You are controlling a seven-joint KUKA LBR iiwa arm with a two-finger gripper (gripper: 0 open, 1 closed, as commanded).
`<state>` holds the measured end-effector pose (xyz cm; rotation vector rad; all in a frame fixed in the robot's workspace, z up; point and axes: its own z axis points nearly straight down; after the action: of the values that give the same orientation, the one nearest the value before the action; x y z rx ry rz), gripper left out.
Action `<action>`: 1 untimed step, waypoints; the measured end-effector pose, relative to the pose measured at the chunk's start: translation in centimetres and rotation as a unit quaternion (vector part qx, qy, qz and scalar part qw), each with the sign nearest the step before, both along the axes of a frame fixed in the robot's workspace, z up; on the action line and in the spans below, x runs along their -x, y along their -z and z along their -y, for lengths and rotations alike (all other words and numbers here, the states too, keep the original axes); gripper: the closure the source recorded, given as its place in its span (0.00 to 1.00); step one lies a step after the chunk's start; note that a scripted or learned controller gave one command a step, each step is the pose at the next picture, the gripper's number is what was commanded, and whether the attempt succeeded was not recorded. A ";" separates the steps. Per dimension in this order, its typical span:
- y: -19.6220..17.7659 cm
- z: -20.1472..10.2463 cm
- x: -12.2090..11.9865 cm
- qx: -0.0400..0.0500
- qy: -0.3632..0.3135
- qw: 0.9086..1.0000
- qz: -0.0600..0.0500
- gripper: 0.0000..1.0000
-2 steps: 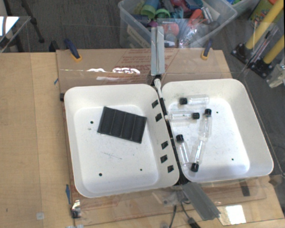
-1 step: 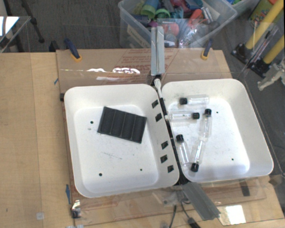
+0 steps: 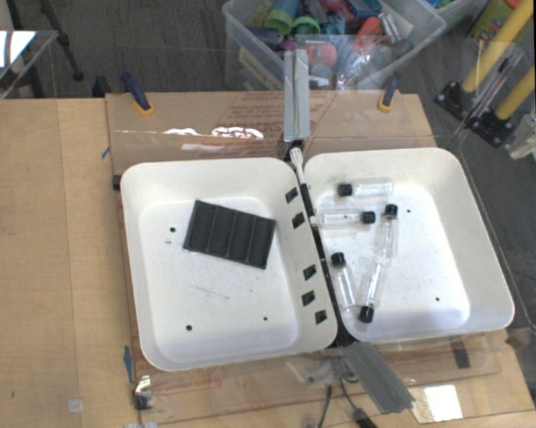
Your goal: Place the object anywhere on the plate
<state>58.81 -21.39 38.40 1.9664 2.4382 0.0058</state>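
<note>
Lying in the right bin (image 3: 440, 247), the clear tubes (image 3: 379, 249) were slim, see-through cylinders, each closed with a small black cap. There seemed to be five, though their clear bodies faded into the white floor and the count was uncertain. Two lay roughly level near the far side; the others ran lengthwise toward the near wall, two of them meeting at a cap. The plate (image 3: 229, 235), a dark ribbed rectangle, lay flat and slightly askew in the left bin (image 3: 165, 296), well apart from the tubes. Both bins sat side by side on the bench (image 3: 41, 260). Whether the hand was wide or narrow could not be told.
</note>
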 end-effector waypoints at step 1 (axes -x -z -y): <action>-5.3 0.9 -0.5 0.003 -0.321 0.947 -0.001 1.00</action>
<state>59.33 -22.33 43.66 1.0800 2.9410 0.0009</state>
